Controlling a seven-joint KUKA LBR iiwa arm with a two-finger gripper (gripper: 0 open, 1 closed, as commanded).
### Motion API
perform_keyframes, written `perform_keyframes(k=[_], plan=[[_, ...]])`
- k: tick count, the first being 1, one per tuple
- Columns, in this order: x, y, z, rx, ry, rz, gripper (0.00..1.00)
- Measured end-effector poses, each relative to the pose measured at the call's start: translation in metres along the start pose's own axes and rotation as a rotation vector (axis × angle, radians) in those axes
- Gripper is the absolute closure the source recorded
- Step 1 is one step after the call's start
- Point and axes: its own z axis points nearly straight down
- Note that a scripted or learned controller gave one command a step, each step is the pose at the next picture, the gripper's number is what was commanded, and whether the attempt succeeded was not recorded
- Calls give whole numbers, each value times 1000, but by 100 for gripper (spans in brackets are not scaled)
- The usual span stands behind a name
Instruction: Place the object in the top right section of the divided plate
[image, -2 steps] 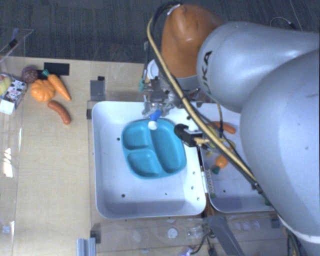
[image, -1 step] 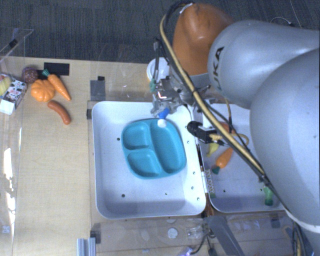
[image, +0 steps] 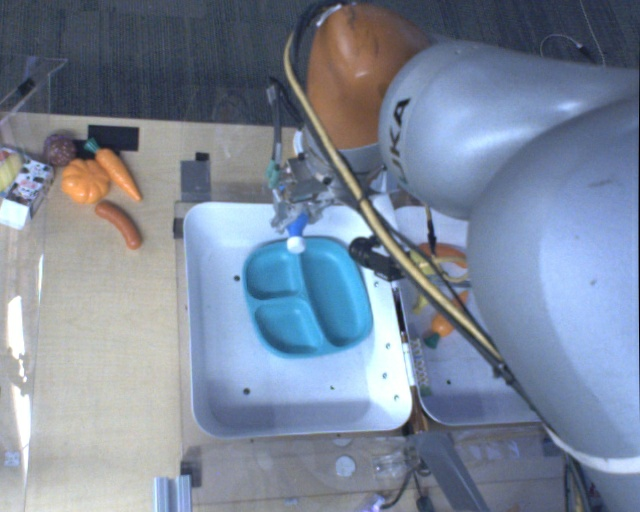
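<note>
The white bin (image: 215, 400) on the left sits closest, and its near part is bare. In the middle of this bin lies the blue divided plate (image: 305, 295). All three of its sections look bare, so nothing has been put in the top right section yet.

Right at the far rim of the plate there is a small white object (image: 296, 243) with a bit of blue on top. It is just under the tip of the pincer (image: 295, 212), which hangs over the far edge of the plate. I cannot tell if the pincer is clenched on the small object or has let it go, as it is too small and blurry to see.

I think the job is close to the end but not done. The object is at the rim, not clearly inside the top right section. It may need to go a little to the right and down.

Farther back on the tabletop (image: 100, 320) lie a toy pumpkin (image: 84, 181), a carrot (image: 120, 172) and a sausage (image: 120, 224).
</note>
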Motion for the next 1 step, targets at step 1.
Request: perform_keyframes(k=[1], plan=[[0, 0, 0, 0, 0, 0, 0]])
